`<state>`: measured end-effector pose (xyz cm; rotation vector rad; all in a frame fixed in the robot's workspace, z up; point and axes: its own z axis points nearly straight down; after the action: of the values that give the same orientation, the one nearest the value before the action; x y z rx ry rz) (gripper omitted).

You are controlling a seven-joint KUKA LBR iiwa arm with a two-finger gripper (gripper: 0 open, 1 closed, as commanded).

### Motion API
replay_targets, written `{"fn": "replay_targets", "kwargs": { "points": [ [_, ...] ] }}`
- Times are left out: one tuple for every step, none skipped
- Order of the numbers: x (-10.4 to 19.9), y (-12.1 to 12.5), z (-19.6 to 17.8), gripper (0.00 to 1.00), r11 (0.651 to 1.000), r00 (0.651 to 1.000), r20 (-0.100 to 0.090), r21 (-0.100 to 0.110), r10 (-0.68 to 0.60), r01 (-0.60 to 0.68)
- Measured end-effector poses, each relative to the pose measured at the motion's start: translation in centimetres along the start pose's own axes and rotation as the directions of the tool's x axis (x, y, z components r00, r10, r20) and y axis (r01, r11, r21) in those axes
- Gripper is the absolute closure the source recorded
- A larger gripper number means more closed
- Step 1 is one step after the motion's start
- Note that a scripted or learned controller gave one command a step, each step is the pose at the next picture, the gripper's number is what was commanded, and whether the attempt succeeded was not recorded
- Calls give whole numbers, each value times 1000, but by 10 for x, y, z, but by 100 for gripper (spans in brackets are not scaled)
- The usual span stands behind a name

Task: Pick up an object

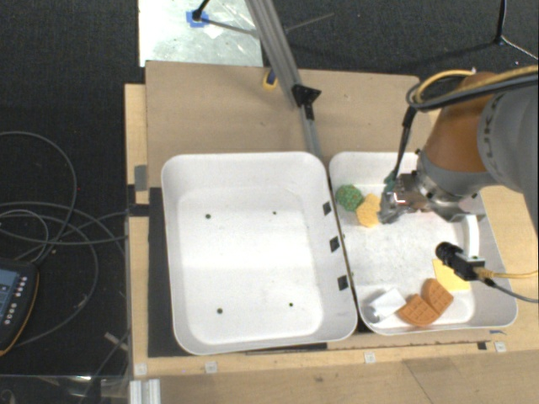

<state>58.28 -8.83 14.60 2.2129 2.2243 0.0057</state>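
Observation:
My gripper [389, 212] hangs low over the upper part of the right bin [497, 310], just right of a yellow lump [368, 212] that it nearly touches. A green knobbly ball [349, 197] lies left of the yellow lump, by the bin's left wall. Near the front of the same bin lie an orange waffle-like piece [425, 303], a yellow flat piece [449, 275] and a small white-grey object [383, 304]. The gripper's own body hides the fingertips.
The left bin [181, 225] stands beside the right one, with black clips along their shared edge. A grey pole [278, 40] slants across the back of the bench. Cables lie on the floor at left.

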Motion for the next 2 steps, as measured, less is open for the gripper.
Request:
{"fn": "replay_targets", "kwargs": {
  "points": [
    [2, 9, -61, 100, 1000, 1000, 1, -3, -1, 1],
    [2, 11, -116, 100, 1000, 1000, 1, -2, -1, 1]
  ]
}}
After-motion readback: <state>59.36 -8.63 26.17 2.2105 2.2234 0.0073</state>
